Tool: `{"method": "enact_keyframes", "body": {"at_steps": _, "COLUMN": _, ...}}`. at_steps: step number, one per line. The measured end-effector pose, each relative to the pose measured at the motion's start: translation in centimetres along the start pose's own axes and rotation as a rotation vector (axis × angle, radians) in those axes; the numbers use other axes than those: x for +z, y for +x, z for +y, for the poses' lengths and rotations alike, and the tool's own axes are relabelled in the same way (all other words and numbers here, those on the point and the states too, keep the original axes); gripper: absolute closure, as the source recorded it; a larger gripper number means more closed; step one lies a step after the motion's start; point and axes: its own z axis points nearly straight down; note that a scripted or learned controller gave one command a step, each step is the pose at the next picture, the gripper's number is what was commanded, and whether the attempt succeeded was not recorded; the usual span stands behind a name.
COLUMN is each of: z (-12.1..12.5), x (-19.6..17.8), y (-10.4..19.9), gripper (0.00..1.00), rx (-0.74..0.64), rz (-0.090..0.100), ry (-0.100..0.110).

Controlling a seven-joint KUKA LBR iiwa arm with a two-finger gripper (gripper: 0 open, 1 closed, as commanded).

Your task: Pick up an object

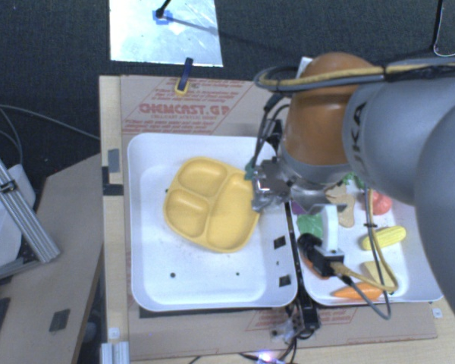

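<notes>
Yellow three-compartment plastic plate (211,203): we see it lying flat in the shallow white bin on the left (155,283), in the bin's far half. Its two smaller wells are on the view's left and its large well on the right.

Nearer to us than the plate, the bin floor shows a couple of small dark specks. Nearer and to the right of the plate, in the second shallow white bin (417,275), lies a slim orange carrot-shaped toy (356,294). A little further back is a pale yellow banana-shaped piece (380,273).

Level with the plate and to its right, a yellow corn-like toy (384,237) rests in that same bin. A green plastic piece (311,224) lies closer to the plate, and a beige wooden-looking piece (344,203) and a red rounded toy (379,202) lie just behind.

The pincer (261,192) sits at the plate's right rim, touching or just over it. We cannot tell whether it is apart, together or clamped on the rim. Above it rises the grey arm with its orange band (326,112), covering much of the right bin.

Beyond the plate, a brown cardboard sheet with red lettering (182,106) lies on the tabletop under both bins. A small blue and yellow clip-like item (184,76) sits at its far edge. Further still lies a shiny silver square sheet (164,21).
</notes>
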Motion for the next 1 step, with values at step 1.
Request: {"method": "enact_keyframes", "body": {"at_steps": 1, "z": -2.23, "x": 5.38, "y": 3.57, "gripper": 1.0, "rx": -0.007, "rz": 0.001, "ry": 0.004}}
